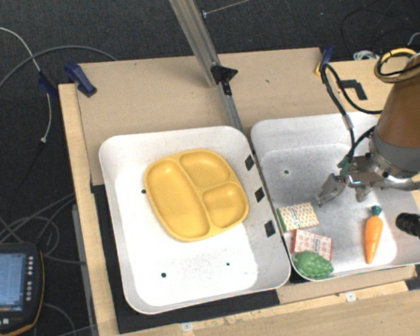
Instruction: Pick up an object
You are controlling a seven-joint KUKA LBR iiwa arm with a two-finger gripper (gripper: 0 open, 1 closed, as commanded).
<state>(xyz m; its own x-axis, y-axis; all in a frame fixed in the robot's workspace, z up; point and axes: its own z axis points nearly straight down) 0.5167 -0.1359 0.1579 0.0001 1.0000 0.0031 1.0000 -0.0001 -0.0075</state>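
My gripper (342, 194) hangs over the middle of the right bin (297, 140), open, with nothing between its spread fingers. It is up and to the right of a beige patterned packet (298, 215). A red and white packet (312, 243) lies just below that one. A green leafy toy (313, 265) rests against the bin's front edge. An orange toy carrot (373, 237) with a green top lies upright in the view at the front right, below the gripper.
The left bin (134, 232) holds a yellow divided plate (196, 194). A metal pole (203, 44) runs from the top down between the bins. Black cables (342, 103) trail off the arm at the right.
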